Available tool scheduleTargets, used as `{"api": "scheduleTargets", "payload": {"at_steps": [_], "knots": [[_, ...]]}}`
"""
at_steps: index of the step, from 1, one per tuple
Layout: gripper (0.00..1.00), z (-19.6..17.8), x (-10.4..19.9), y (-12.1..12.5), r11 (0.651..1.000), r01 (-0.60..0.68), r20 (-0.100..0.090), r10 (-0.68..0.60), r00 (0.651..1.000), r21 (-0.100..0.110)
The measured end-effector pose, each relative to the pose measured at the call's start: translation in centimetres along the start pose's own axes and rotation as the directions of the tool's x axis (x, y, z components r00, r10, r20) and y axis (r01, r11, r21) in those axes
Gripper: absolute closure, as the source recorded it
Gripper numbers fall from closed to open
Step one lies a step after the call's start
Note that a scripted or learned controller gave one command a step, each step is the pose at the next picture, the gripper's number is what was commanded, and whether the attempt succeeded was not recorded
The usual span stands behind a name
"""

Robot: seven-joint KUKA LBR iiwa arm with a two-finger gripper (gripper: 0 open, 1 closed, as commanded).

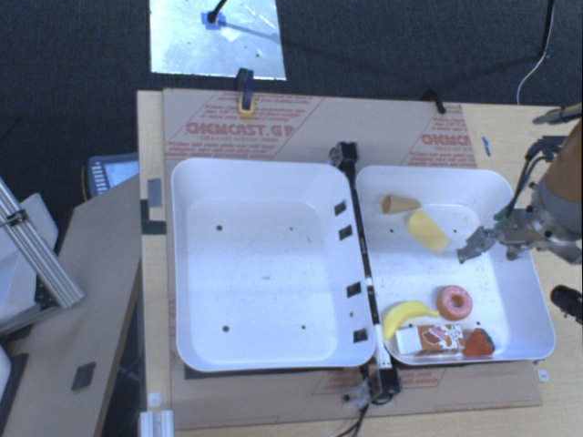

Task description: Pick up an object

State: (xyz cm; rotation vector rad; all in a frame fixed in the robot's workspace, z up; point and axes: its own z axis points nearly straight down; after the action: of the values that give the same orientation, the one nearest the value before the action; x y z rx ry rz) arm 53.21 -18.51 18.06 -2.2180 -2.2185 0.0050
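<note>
Over the right bin [524, 271], the gripper [492, 244] is hovering beside the lemon [427, 230], its fingers [473, 246] spreading apart and gripping nothing.

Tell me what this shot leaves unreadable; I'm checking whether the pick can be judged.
- Claw, camera view: small and blurred, so its grip state is unclear.
- Arm: cut off by the right edge.
- Carton: print too small to read.
- Red item: partly behind the bin's rim; identity uncertain.

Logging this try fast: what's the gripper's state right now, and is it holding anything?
Gripper: above the right bin, near the yellow object; nothing seen between its fingers; open or closed cannot be told.
</note>
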Motion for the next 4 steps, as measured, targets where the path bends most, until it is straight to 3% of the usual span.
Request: {"api": "scheduleTargets", "payload": {"at_steps": [1,2,3,4], "knots": [[0.0,7.5,-1.5,3.9,1.0,0.005,0.002,-0.005,1.0,-0.007],[1.0,6.0,-1.5,3.8,1.0,0.004,0.003,-0.004,1.0,-0.01],[0.0,6.0,-1.5,3.8,1.0,0.004,0.003,-0.004,1.0,-0.009],[0.0,9.8,0.4,4.2,1.0,0.005,0.001,-0.005,1.0,-0.005]]}}
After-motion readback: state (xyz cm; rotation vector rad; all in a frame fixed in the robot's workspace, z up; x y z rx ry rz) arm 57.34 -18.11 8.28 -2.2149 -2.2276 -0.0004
